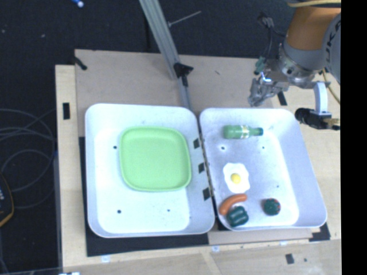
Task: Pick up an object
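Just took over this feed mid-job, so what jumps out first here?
A big light-green plate sits in the left bin. In the right bin a fried egg lies mid-bin, with a green bottle on its side near the far wall. The gripper hangs above the bench beyond that bin's far edge.

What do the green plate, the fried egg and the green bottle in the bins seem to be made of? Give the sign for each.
Green plate: likely matte plastic; even pale colour, rounded moulded rim.
Fried egg: probably toy plastic or rubber; flat white with a uniform yellow yolk.
Green bottle: apparently plastic; slightly translucent green body, though too small to be sure.
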